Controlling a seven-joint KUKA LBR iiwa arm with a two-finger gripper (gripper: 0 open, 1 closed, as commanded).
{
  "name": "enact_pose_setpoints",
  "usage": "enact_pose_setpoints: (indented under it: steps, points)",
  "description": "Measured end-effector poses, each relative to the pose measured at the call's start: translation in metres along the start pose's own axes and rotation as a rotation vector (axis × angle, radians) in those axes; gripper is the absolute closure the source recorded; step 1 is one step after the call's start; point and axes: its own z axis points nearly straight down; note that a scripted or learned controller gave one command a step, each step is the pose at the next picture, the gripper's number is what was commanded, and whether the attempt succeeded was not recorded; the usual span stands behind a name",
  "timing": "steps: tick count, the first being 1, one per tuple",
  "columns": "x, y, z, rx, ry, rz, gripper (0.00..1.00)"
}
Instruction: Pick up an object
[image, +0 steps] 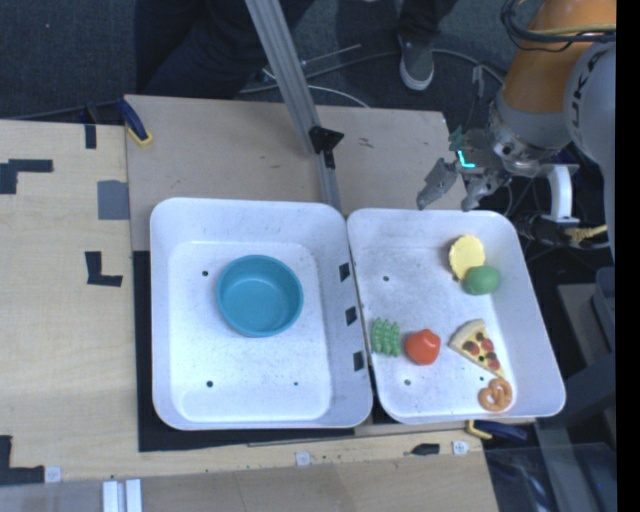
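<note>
The right bin (400, 250) holds several small toys: a yellow lemon-like piece (465, 254), a green ball (482, 280) touching it, a green leafy piece (385, 336), a red tomato (423, 346), a pizza slice (479, 346) and a pretzel (495, 395). My gripper (453, 187) hangs above the far edge of the right bin, up and slightly left of the yellow piece. Its fingers (436, 184) stand apart, open, with nothing between them.
The left bin (190, 300) holds a blue bowl (260, 294). A slanted metal pole (290, 90) crosses the bench toward the gap between the bins. Cables and a white fitting (560, 195) lie by the arm at the right.
</note>
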Motion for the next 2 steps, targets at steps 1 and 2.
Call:
enact_pose_setpoints:
  steps: [1, 2]
  points:
    - [0.0, 0.0, 0.0, 0.0, 0.0, 0.0, 0.0]
    - [-0.001, 0.001, 0.063, 0.006, 0.001, 0.0, 0.0]
